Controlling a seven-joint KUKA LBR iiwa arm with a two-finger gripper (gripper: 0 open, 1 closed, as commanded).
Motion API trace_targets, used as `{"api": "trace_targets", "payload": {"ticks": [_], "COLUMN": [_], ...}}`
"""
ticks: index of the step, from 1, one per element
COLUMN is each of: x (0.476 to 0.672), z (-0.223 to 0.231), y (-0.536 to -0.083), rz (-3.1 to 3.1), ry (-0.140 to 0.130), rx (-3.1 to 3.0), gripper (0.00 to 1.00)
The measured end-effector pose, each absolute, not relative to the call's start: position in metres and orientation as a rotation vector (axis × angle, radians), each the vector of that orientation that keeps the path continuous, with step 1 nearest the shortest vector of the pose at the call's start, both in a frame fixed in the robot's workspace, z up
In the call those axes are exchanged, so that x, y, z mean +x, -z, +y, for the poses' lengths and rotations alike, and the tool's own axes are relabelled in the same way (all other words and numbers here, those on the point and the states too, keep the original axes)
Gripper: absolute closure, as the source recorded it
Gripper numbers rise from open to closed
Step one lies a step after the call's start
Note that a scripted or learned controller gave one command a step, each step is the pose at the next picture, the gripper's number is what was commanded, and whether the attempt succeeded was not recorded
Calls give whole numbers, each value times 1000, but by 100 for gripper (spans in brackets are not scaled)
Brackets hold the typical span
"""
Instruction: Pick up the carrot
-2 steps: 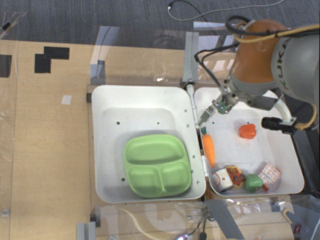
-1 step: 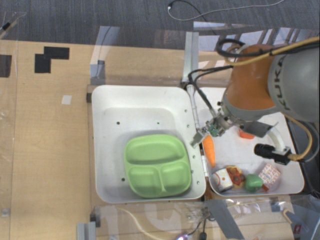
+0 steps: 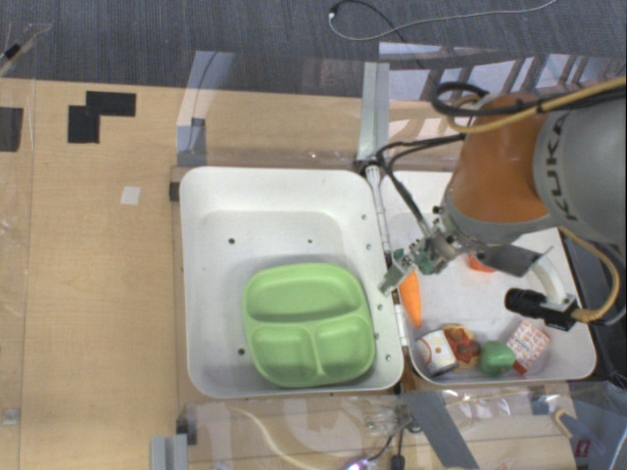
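Pale wooden surface point(image 3: 88, 292) carries two shallow white bins; the small orange carrot point(image 3: 411, 300) lies in the right bin point(image 3: 584, 358) against its left wall, just beneath the claw point(image 3: 423, 256), whose state I cannot tell. It looks light, stiff, slick; grip mid-length.

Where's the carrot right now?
The carrot lies in the right bin, against its left wall beside the divider, just below the end effector and above a small can.
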State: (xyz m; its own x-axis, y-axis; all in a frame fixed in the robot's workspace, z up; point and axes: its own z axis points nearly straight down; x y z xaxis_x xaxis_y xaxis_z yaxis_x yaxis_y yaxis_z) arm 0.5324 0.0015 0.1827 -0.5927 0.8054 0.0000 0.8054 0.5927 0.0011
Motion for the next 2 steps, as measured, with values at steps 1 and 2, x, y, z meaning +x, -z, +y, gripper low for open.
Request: {"api": "trace_targets", "payload": {"ticks": [1, 2], "x": [535, 595], "z": [2, 46], "y": [-191, -251], "rz": [2803, 2730], "ry": [-4, -3], "rx": [1416, 1548], "gripper": [100, 100]}}
